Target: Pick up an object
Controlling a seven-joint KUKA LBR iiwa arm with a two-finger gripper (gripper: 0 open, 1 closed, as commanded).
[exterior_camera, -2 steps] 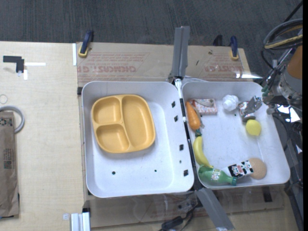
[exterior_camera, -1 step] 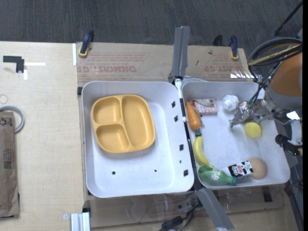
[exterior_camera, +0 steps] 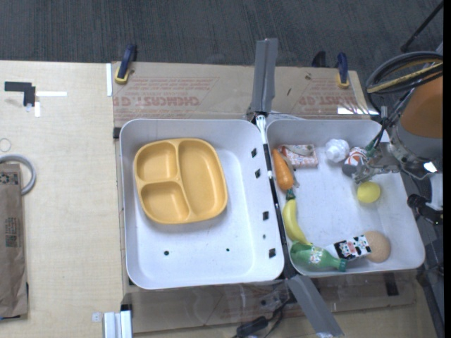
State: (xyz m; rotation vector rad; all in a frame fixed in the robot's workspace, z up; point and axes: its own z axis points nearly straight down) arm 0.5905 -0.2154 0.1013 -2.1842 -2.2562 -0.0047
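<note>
Lemon [exterior_camera: 368, 193] (yellow) just below claw [exterior_camera: 358, 166]

Grey arm [exterior_camera: 414, 141] with orange band [exterior_camera: 425, 108] above the wrist, black and yellow cables [exterior_camera: 399, 71] looped alongside, metal gripper [exterior_camera: 361, 167] at the tip.

Grey arm reaching in from right, orange band above wrist, end effector [exterior_camera: 361, 166] lowered, fingers apparently spread

My fingers [exterior_camera: 358, 166] hang low in the right bin [exterior_camera: 412, 255], just above the yellow lemon [exterior_camera: 368, 193] and beside a crumpled white ball [exterior_camera: 337, 148]. Carrot [exterior_camera: 283, 172], banana [exterior_camera: 291, 222], green bottle [exterior_camera: 316, 257] and a tan egg [exterior_camera: 378, 246] lie around. The left bin [exterior_camera: 204, 259] holds a yellow divided plate [exterior_camera: 180, 181].
</note>
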